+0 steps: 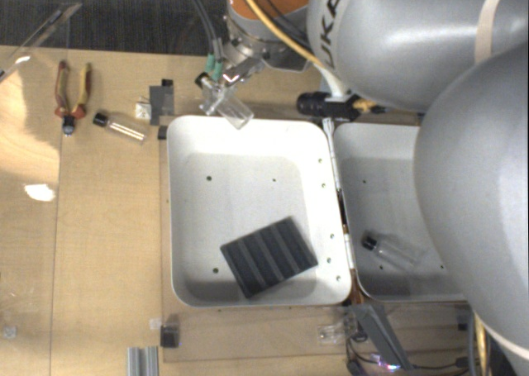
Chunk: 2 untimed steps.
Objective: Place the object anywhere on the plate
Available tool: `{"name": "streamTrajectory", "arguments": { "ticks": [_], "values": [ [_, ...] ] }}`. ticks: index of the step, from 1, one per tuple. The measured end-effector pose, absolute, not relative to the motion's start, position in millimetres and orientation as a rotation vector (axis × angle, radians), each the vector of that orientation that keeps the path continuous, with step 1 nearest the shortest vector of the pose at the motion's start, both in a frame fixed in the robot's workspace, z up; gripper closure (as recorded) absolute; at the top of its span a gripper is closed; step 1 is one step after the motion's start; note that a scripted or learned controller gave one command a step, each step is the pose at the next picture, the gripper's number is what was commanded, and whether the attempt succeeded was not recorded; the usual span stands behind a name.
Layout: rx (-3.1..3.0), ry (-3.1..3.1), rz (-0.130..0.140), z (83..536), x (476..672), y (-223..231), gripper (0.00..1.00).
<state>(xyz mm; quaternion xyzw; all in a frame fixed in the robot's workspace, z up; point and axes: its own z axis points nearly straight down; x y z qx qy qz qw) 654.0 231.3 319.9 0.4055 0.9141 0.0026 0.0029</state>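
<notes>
A dark grey ribbed plate (269, 257) lies tilted on the floor of the left bin (186, 201), near its front wall. In the right bin (364, 168) a clear tube with a black cap (384, 249) lies near the front left corner, partly under the arm. My gripper (223, 93) hangs over the back rim of the left bin, near its back left corner, far from the plate and from the tube. A clear, glassy piece (234, 113) shows at its tip; whether that is a held thing or part of the gripper I cannot tell.
On the bench left of the bins lie red-handled pliers (70, 92), a clear vial with a black cap (118, 125) and a small black block (164, 98). The big grey arm (463, 118) covers most of the right bin.
</notes>
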Motion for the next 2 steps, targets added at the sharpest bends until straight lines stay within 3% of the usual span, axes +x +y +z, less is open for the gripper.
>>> {"name": "streamTrajectory", "arguments": {
  "ticks": [1,2],
  "values": [
    [1.488,2.764,0.005,279,595.4,227,1.00],
    [1.163,2.915,0.007,186,555.7,223,1.00]
  ]
}}
